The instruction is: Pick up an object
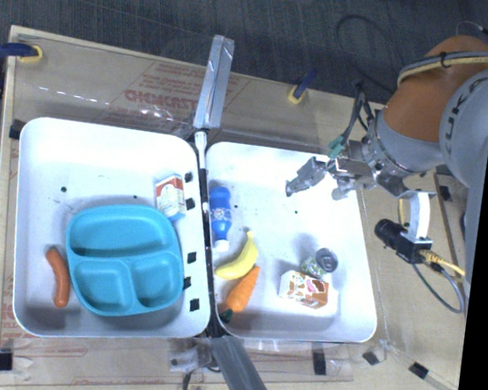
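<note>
The gripper (322,179) is hovering with fingers spread and nothing between them over the right bin (347,324); the can (320,263) is lying nearest, toward the bin's front.

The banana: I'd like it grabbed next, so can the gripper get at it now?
Probably, from above. The banana lies uncovered, though the carrot and blue bottle crowd it against the divider. The gripper hovers over the same bin.
</note>
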You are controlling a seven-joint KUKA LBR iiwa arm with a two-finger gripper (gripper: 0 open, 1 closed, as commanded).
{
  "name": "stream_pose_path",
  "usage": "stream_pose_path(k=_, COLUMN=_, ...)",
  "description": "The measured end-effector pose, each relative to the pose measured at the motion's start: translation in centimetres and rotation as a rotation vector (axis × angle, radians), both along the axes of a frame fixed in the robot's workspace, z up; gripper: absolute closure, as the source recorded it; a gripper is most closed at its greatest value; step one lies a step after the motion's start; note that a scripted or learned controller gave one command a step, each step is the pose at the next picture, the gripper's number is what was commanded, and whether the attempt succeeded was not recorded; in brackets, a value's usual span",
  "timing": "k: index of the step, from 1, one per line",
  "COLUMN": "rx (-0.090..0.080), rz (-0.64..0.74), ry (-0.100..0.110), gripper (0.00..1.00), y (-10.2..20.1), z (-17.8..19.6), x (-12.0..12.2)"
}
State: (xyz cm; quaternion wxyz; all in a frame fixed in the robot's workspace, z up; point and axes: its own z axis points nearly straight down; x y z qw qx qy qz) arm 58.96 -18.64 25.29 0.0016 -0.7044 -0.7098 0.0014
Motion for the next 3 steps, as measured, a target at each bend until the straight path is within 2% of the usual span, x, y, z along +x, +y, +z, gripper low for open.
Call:
stream_pose_path(k=1, rx=0.0, rz=0.065, ry=0.0, gripper=0.0, y=0.4, z=-3.7, x=-1.3)
stream_pose_path(k=2, rx=0.001, rz=0.145, ry=0.0, gripper=0.0, y=4.5, z=-15.9, x=-5.7)
stream_pose_path(k=3, rx=-0.001, rz=0.151, ry=-0.001, gripper=1.0, y=4.6, z=-14.9, x=-5.6)
